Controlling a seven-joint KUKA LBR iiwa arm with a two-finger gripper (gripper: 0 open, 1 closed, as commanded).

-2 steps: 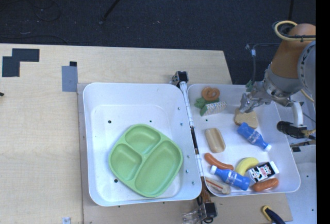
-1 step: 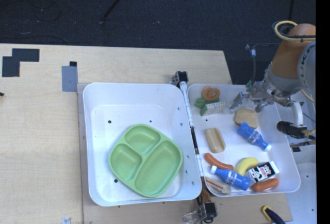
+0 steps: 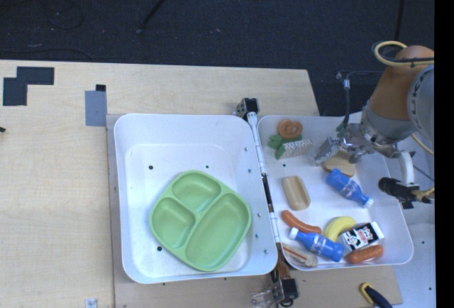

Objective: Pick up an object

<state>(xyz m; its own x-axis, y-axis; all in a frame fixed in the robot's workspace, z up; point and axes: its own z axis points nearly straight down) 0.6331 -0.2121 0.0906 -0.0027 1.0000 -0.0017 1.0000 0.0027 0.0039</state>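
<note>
Two white bins sit side by side; the right bin [image 3: 404, 246] holds the toy items. Gripper [image 3: 339, 152] hangs over that bin's far side, just above the blue bottle [image 3: 347, 187]. Jaw state cannot be told.

Grey arm with orange band above the wrist [image 3: 397, 90], entering from the right edge and angled down and leftward. Two-finger metal gripper [image 3: 339, 149] at its low end, tips spread, nothing visible between them.
</note>
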